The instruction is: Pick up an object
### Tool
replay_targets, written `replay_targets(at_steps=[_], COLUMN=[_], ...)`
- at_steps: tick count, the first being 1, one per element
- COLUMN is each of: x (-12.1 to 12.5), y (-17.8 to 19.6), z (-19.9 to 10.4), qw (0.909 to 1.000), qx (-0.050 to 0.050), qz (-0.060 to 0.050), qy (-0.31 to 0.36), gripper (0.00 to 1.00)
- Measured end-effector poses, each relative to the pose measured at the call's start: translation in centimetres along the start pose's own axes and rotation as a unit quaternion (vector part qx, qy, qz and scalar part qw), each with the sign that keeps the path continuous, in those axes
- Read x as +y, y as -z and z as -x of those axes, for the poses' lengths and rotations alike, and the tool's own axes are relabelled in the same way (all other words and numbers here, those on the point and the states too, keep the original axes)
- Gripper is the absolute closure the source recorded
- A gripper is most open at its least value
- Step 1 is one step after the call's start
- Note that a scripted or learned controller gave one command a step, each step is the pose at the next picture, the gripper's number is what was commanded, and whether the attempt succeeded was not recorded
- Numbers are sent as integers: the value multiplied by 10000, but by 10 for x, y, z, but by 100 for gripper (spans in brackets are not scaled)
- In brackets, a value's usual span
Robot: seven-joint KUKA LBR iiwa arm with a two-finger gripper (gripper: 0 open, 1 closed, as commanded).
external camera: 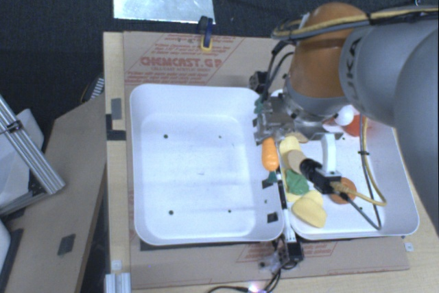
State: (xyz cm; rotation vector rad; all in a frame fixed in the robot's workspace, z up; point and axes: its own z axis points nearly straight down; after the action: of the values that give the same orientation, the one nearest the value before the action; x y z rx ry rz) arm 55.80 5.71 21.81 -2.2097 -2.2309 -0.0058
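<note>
My hand (274,121) is down at the right bin's (405,216) left wall, over the carrot (270,154). Honestly can't tell if it's open or closed. The toys are jammed together there, so I could clip the wall or grab nothing but air.

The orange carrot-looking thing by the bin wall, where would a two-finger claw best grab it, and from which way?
Probably across the middle of the orange carrot, coming straight down. It lies long and narrow along the right bin's left wall, so fingers could close across its short width. The wall on one side and the yellow piece on the other leave little finger room.
</note>
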Motion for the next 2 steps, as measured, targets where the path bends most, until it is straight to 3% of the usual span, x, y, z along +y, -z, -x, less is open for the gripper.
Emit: replay_targets(at_steps=[1,2], x=[17,34], y=[99,76], z=[-109,-161], qw=[10000,10000], qx=[22,-7], qz=[56,-2], qy=[34,-4], gripper=[100,100])
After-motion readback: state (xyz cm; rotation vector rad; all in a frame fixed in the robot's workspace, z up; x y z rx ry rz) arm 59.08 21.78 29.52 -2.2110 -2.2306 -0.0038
